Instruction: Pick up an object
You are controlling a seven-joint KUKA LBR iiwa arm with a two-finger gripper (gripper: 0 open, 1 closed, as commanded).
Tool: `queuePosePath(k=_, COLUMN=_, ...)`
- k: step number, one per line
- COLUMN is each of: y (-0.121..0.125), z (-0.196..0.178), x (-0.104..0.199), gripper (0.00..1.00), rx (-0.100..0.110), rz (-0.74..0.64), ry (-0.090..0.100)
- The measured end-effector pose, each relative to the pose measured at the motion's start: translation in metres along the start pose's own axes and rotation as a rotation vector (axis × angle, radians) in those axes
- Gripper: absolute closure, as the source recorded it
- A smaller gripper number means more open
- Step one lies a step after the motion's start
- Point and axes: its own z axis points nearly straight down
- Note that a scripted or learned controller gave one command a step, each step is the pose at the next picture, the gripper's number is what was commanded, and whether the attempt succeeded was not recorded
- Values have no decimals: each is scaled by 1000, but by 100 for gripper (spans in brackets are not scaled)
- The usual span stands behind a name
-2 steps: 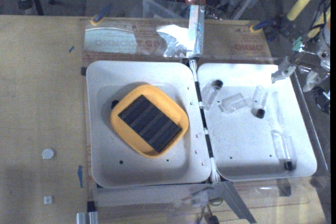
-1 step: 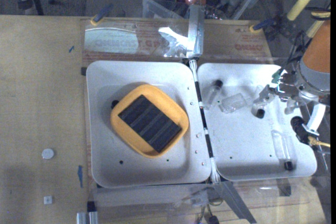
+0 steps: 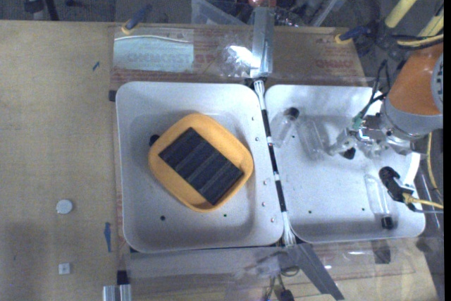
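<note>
yellow-rimmed pad with a dark ribbed top (image 3: 201, 162) lies tilted in the left bin (image 3: 134, 102), well apart from my claw (image 3: 347, 143), which hovers low in the right bin (image 3: 331, 208) near some clear plastic pieces (image 3: 310, 134). i cannot tell how the claw is set. i judge this the approach step; next comes settling onto a target.

Two white bins (image 3: 134, 102), one yellow solar-panel lamp (image 3: 200, 161), and one arm (image 3: 416, 91).
</note>
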Motion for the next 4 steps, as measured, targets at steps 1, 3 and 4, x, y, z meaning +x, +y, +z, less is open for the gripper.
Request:
queuePosePath(k=1, y=0, z=0, x=0, gripper=0, rx=0, rz=0, ry=0)
queuePosePath(k=3, y=20, z=-3, x=0, gripper=0, rx=1, rz=30, ry=-1)
queuePosePath(k=4, y=21, z=-13, x=0, gripper=100, rx=-2, rz=31, ry=-2)
